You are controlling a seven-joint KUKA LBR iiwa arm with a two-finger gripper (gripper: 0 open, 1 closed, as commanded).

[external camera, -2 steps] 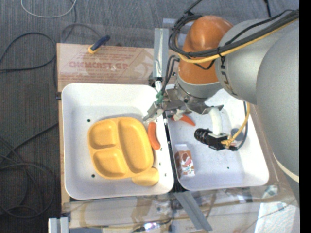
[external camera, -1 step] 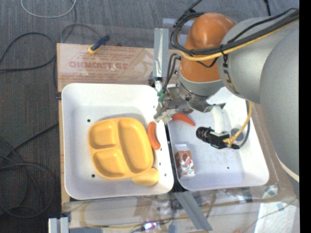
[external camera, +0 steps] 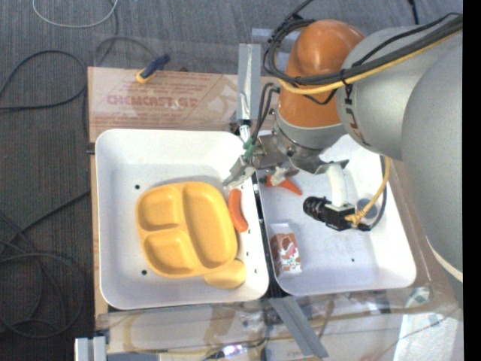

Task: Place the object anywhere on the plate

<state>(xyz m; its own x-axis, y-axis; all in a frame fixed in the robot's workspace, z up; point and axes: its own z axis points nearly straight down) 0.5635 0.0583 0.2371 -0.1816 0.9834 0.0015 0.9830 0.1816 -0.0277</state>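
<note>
Two bins (external camera: 113,277): yellow plate (external camera: 186,229) left, packet (external camera: 285,253) right.

Plate (external camera: 184,228): smooth yellow plastic, slight sheen. Bins (external camera: 120,277): smooth white plastic, semi-gloss. Board (external camera: 161,104) at table's far edge: matt cardboard, printed. Floor (external camera: 45,186): rough grey carpet.

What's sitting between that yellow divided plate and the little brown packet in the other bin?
An orange carrot-like piece beside the plate, then the bins' white rims, before the packet, in the camera view.

This looks like a robotics lab. A grey industrial arm (external camera: 406,74) reaches over two white bins (external camera: 113,201) on a worktop. Loose cables (external camera: 45,81) trail across grey carpet (external camera: 188,13).
</note>
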